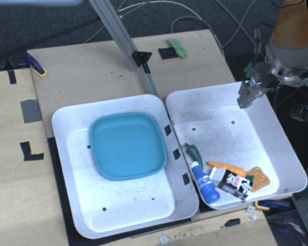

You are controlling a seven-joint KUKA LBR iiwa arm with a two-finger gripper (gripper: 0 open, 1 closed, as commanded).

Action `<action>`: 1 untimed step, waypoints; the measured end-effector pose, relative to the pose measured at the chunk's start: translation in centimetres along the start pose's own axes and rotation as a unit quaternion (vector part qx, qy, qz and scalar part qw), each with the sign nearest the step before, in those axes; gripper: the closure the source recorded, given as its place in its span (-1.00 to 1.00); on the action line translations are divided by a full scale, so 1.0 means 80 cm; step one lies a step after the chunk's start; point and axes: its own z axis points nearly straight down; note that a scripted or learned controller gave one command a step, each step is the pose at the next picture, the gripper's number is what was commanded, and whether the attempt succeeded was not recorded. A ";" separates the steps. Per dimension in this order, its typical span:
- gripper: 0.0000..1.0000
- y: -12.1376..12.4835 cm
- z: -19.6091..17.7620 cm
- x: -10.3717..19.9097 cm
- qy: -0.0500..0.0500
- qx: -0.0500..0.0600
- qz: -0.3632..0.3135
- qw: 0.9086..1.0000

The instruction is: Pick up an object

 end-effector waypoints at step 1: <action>1.00 0.010 0.015 0.059 0.001 0.003 -0.001 1.000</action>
